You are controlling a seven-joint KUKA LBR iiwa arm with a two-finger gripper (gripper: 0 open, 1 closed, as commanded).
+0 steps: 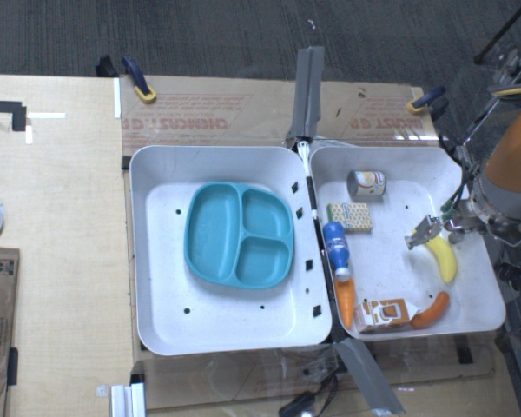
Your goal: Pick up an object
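Arm [504, 189]: grey metal with orange band above wrist; thin dark cables alongside. Gripper [425, 233]: small, silvery metal fingers.

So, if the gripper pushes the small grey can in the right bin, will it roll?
Probably: the small grey can appears to lie on its side, so it may roll. It looks rigid and smooth, perhaps slippery.

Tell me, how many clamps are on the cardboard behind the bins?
2. One clamp grips the cardboard's left far corner, and the other clamp grips its right far corner. The arm may hide more on the right.
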